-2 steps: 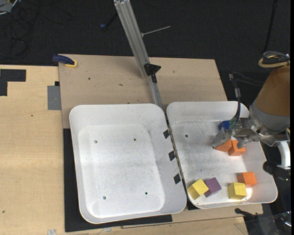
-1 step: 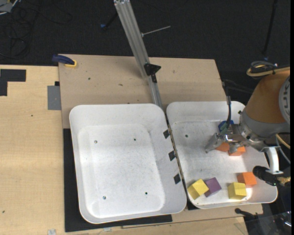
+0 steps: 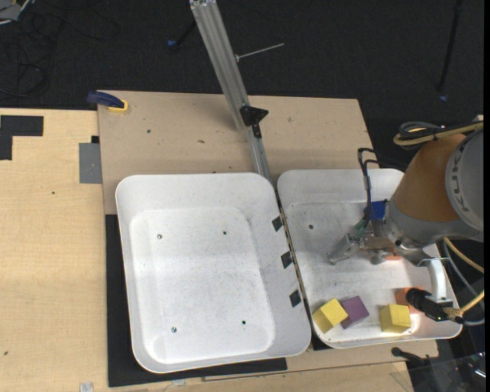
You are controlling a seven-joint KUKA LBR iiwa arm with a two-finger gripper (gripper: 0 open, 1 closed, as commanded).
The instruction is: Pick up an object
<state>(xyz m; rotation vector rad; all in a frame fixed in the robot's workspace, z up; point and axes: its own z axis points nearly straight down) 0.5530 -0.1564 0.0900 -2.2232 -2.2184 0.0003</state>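
Observation:
My gripper [image 3: 340, 254] reaches in from the right and hangs low over the middle of the right bin [image 3: 327, 194]. Nothing shows in it. Along that bin's near edge lie a yellow block [image 3: 330, 314], a purple block [image 3: 356, 309] touching it, and a second yellow block [image 3: 394, 318]. An orange piece [image 3: 403, 296] sits just behind the second yellow block, partly hidden by a black part of the arm. The blocks lie well in front of the gripper, apart from it.
The left bin [image 3: 139, 194] sits beside the right one, with black clips [image 3: 284, 259] along the shared edge. A slanted aluminium rail [image 3: 226, 64] rises behind the bins. A blue and yellow clamp [image 3: 108, 100] is at the bench's far left corner.

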